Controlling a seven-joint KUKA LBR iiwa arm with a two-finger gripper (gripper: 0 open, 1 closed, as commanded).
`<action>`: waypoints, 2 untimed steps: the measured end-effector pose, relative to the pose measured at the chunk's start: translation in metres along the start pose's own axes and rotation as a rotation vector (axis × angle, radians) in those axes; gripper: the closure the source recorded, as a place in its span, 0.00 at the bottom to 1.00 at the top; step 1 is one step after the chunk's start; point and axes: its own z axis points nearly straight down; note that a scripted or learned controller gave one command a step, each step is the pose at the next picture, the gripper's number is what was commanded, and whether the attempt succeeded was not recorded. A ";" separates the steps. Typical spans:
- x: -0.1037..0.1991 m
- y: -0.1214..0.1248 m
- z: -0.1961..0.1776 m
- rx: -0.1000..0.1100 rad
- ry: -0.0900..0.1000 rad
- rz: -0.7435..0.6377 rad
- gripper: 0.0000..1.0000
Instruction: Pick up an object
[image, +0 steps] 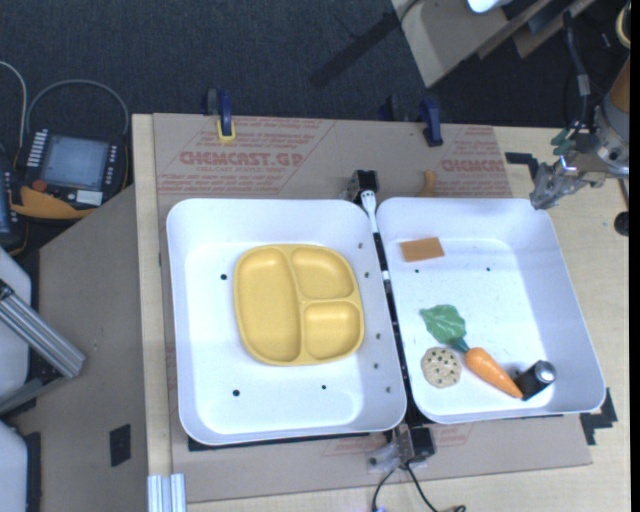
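Nothing is picked yet: the gripper (549, 186) hovers by the right bin (570, 290), whether its fingers are apart or together cannot be told, and it must next drop toward the toy carrot (490, 369).

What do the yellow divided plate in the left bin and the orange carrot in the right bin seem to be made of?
The yellow divided plate looks like moulded plastic: one even colour, soft rounded compartment walls, a faint satin sheen. The orange carrot with its green leaf top seems to be a toy, probably plastic or rubber, given its smooth uniform surface; the view cannot settle which.
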 end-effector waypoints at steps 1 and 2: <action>-0.001 0.002 -0.046 0.001 0.001 -0.001 1.00; 0.052 -0.011 -0.051 0.010 0.006 -0.005 1.00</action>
